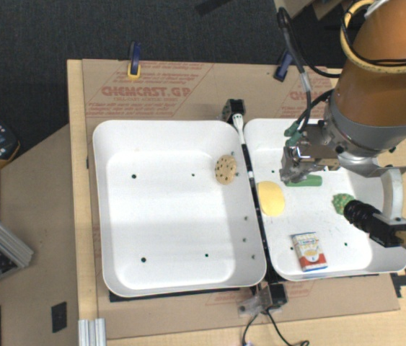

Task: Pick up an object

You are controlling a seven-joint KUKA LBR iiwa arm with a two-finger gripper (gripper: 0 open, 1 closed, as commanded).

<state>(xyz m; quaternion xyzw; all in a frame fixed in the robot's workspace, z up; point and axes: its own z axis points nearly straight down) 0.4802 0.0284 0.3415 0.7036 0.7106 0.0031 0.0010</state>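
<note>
The hand (294, 170) is seen low in the right bin (361, 265), above the lemon (271, 197); its grip cannot be told.

a robotics lab or test cell: a grey arm (376, 114) with an orange band reaches over two shallow white bins (166, 132) set on a cardboard-covered surface (152, 85), the sheet held by blue clamps (135, 60). loose cables (300, 63), aluminium framing (1, 233) at the left and dark carpet (44, 20) surround it.
</note>
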